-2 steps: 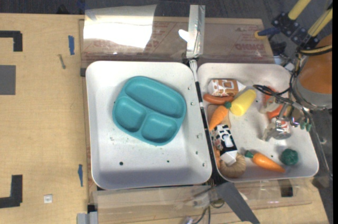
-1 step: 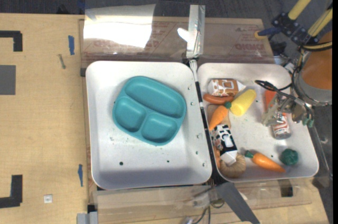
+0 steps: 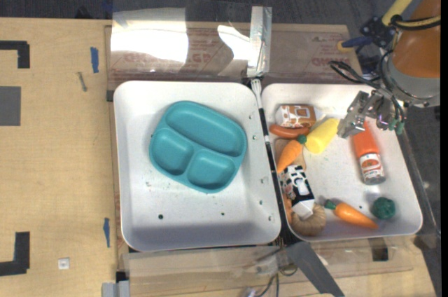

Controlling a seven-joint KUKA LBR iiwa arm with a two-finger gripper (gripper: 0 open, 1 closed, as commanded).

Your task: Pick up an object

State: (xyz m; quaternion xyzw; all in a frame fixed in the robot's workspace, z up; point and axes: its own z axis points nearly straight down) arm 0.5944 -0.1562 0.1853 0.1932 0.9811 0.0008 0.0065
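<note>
You see the wooden desk (image 3: 49, 148) at the far left, bearing black corner marks and small strips of blue tape. The left bin (image 3: 140, 218) sits next, and it contains a teal divided tray (image 3: 198, 146) with three compartments, lying flat and slightly rotated. A clear plastic sheet with a taped seam stands behind this bin.

The right bin (image 3: 406, 208) touches the left bin along their shared edge. Along its left wall you find, from back to front: a small brown packet (image 3: 295, 114), a red sausage-shaped item (image 3: 287, 130), an orange carrot (image 3: 289, 155), a black-and-white toy (image 3: 299, 188), and a tan rounded item (image 3: 310, 218). A yellow object (image 3: 320, 135) lies just beside the packet. A second carrot (image 3: 350, 213) lies near the front wall, with a dark green ball (image 3: 383, 207) near its tip. An orange bottle (image 3: 367, 157) with a white label lies near the right wall.

The gripper (image 3: 358, 117) hangs over the back right of this bin, between the yellow object and the bottle. You cannot tell the state of the fingers; nothing is seen held between them.
</note>
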